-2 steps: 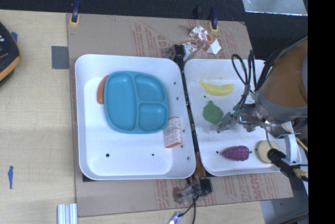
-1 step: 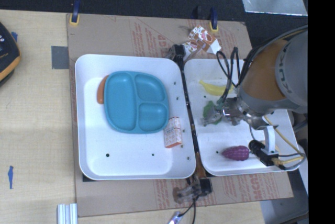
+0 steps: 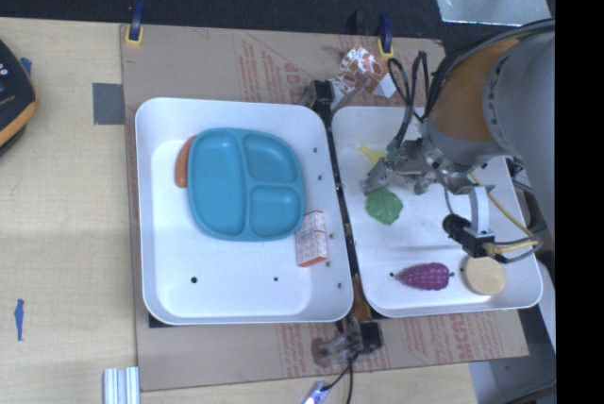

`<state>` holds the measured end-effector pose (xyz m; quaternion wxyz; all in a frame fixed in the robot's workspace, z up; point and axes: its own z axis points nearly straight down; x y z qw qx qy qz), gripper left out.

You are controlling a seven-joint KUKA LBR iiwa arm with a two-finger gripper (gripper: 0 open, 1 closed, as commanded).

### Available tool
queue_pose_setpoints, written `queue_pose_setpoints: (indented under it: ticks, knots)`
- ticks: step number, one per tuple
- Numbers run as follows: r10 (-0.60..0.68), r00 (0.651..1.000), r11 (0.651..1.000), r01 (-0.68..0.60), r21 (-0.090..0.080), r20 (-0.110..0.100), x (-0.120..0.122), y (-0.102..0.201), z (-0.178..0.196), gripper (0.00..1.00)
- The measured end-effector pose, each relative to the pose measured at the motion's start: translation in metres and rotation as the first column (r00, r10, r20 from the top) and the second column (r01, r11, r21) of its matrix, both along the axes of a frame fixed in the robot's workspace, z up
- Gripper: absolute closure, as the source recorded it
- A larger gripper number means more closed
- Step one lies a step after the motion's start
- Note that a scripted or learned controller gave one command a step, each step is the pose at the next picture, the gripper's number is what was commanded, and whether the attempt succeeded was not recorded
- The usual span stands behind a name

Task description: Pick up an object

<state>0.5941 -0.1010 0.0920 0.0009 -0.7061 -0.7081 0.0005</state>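
Reaching in from the right edge of the camera view: grey arm (image 3: 514, 100) with orange band, bending down over the right bin (image 3: 377, 298).

Hanging low over the upper middle of the right bin: end effector (image 3: 401, 168), tilting toward the bin's left wall. Spread of the end effector not readable at this angle; cannot tell whether anything is being gripped.

Lying directly below and just beside the end effector tip: green leafy object (image 3: 384, 206), resting on the bin floor. Contact between the two cannot be confirmed.

Lying just beside the end effector, toward the bin's upper left: small yellow object (image 3: 371, 151).

Lying near the front wall of the right bin: purple grape cluster (image 3: 424, 276), with a round tan disc (image 3: 484, 276) just beside it on the right.

Trailing from the wrist across the right half of the bin: black cabling (image 3: 472, 237).

Sitting in the left bin (image 3: 236, 303): blue divided plate (image 3: 247, 183), covering most of an orange object (image 3: 180, 164) at its left edge. Lying near the left bin's right wall: small printed packet (image 3: 312, 238).

Carrying both bins: cardboard sheet (image 3: 236, 62) on the tabletop (image 3: 57, 223).
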Motion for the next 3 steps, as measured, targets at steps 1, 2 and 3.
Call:
queue_pose_setpoints:
  ticks: [1,2,3]
  knots:
    - [0.0,1.0,1.0,0.0,0.0,-0.002,-0.0134,0.0064,-0.0005,0.0]
    - [0.0,1.0,1.0,0.0,0.0,-0.002,-0.0138,0.0048,-0.0005,0.0]
    - [0.0,1.0,1.0,0.0,0.0,-0.003,-0.018,0.0049,-0.0006,0.0]
